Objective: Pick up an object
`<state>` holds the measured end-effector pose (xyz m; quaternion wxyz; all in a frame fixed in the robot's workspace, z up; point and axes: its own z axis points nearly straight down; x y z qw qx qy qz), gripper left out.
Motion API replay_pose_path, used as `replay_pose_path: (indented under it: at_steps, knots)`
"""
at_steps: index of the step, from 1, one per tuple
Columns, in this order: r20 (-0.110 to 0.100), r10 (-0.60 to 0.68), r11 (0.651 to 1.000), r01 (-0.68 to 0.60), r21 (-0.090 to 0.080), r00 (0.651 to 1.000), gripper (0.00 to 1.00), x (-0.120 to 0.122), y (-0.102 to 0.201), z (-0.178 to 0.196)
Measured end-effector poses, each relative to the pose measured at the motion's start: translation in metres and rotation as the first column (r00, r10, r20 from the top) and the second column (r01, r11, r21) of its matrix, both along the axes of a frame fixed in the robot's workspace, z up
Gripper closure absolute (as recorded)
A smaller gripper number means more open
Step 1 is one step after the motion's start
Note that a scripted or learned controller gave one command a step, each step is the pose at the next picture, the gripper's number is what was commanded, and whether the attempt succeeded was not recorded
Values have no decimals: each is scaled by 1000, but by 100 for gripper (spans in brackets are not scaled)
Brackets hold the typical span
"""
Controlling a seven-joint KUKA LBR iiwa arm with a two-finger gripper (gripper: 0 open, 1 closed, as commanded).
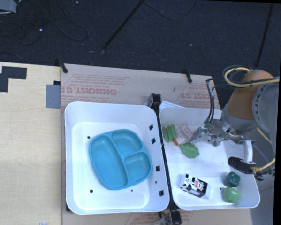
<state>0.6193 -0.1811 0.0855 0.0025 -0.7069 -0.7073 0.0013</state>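
My gripper (198,137) is low in the right bin (249,197), reaching in from the right. Its tip is just above a light green lump (189,150) and may be touching it. Left of the tip lie a ridged green piece (169,133) and a small pink and white packet (183,132). Near the front of the bin sits a black and white block (193,185). At the front right, a dark green round piece (232,179) sits beside a light green round piece (231,195).
The left bin (75,195) holds a blue divided plate (120,158). A black divider (158,148) runs between the bins. The grey arm and its orange band (247,99) hang over the right bin's far right side, with a black cable end (239,163) below them.
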Motion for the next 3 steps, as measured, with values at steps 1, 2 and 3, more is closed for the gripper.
replay_pose_path:
  at_steps: [1,2,3]
  knots:
    - [2,-1,1000,1,0,1000,100,1,-1,12]
    - [8,-5,1000,5,-2,1000,100,-9,-1,63]
    - [8,-5,1000,5,-3,1000,100,-11,-3,106]
